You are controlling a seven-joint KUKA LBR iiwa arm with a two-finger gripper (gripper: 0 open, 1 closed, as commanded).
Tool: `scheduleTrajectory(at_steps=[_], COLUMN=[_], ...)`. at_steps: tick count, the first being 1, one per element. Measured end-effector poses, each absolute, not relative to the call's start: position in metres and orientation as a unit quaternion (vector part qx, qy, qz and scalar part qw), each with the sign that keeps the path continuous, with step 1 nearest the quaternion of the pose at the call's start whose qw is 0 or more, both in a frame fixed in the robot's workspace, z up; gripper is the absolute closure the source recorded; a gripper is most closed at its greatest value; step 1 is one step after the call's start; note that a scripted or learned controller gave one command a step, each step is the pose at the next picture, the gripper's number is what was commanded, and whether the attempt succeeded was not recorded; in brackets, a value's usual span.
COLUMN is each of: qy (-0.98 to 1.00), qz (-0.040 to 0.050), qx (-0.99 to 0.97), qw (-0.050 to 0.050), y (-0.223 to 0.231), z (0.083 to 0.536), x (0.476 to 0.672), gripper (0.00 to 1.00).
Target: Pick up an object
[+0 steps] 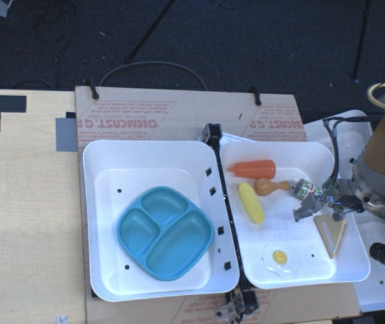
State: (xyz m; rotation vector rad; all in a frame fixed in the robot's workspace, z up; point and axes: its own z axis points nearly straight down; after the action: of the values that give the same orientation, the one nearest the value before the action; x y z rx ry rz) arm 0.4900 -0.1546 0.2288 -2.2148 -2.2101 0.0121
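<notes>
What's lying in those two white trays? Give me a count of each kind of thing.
Blue plate: 1
Carrot: 1
Corn cob: 1
Fried egg: 1
Tan wedge: 1
Small orange-brown piece: 1
Total: 6

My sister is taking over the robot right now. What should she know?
Gripper: low in the right bin, near its right side; whether it is open or shut is unclear, and nothing is visibly held.

Right bin things: an orange carrot at the back, a yellow corn cob below it, a small brown pear-like toy between them and the gripper, a fried egg at the front, and a tan wedge just in front of the gripper.

Left bin: a blue divided plate.

Done: the arm is down among the toys.
Left: grab one and lift it.
</notes>
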Motion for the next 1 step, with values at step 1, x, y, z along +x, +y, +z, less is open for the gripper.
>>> scheduleTrajectory(at_steps=[1], qy=[-0.707], qz=[0.0009], qx=[-0.707], qw=[0.002], y=[-0.1548], z=[0.2340], x=[0.4922], gripper=[0.00])
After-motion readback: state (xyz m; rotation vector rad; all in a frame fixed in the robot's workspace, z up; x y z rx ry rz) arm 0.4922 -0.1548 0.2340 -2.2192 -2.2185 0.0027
